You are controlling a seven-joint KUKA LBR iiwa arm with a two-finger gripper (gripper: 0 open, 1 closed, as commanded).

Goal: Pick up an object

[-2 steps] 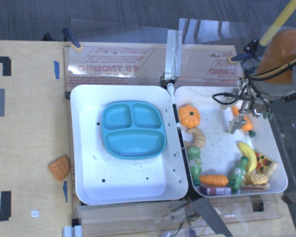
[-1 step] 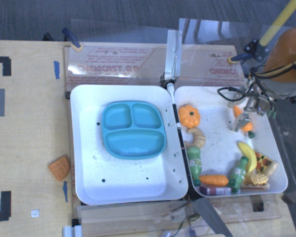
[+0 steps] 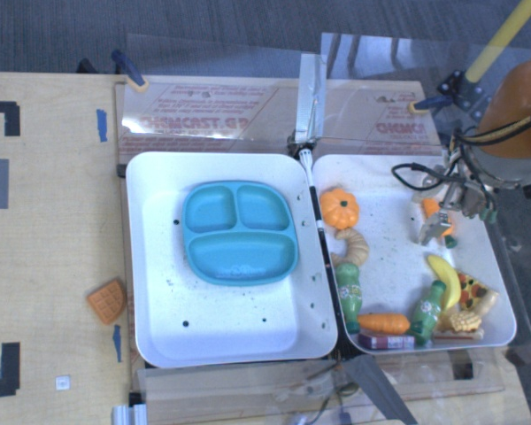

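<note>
— Where are the objects?
— I see the banana (image 3: 443,275), carrot (image 3: 384,323) and pumpkin (image 3: 340,209) in the right bin (image 3: 389,184), lower right of frame; the blue plate (image 3: 240,232) sits in the left bin (image 3: 159,282)

— And the pincer?
— My pincer (image 3: 437,229) hangs above the banana, upper right; whether it's spread, I can't tell

The two bins (image 3: 150,237) look like smooth white plastic, speckled with dark flecks. The divided blue plate (image 3: 240,233) is matt plastic, the banana (image 3: 444,277) and pumpkin (image 3: 340,209) glossy plastic, and the bench (image 3: 49,202) pale bare wood.
</note>
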